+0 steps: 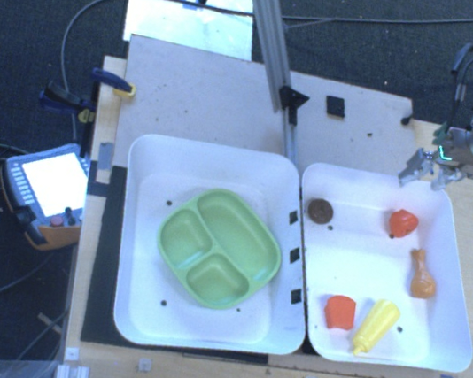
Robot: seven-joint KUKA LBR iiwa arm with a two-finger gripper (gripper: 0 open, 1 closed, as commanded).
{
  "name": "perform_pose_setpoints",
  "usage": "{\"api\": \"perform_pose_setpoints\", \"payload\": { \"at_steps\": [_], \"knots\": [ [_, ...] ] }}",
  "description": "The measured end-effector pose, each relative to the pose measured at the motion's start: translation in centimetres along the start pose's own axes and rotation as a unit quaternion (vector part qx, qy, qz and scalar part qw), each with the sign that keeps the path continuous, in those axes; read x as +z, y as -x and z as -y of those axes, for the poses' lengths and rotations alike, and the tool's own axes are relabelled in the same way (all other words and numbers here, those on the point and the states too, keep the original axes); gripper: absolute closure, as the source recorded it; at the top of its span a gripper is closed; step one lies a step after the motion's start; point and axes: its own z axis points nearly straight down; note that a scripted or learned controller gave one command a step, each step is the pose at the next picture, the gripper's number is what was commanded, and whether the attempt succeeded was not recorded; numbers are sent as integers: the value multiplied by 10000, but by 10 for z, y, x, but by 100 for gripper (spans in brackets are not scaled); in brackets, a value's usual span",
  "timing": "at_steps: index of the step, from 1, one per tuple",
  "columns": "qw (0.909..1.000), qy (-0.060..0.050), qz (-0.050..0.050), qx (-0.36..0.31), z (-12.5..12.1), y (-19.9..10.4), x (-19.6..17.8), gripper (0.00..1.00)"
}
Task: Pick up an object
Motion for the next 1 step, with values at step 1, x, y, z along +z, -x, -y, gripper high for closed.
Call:
{"api": "perform_pose_setpoints", "payload": {
  "at_steps": [1],
  "knots": [
    [10000,22,4,-4,-1,0,-2,0]
  ]
}}
